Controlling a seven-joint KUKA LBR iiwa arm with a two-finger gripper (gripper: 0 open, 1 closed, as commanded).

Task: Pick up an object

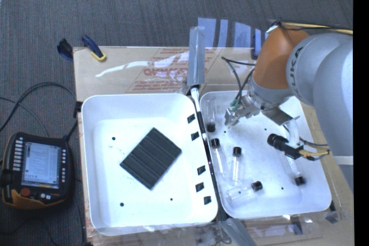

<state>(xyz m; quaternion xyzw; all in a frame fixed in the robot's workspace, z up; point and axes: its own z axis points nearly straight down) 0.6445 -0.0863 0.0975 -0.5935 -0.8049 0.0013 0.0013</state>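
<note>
1. I see clear vials with black caps lying in the right bin, none lifted.
2. My gripper hangs over that bin's near-left corner; I cannot tell its state.
3. The dark ridged pad sits in the left bin; the grasp is yet to be made.
</note>
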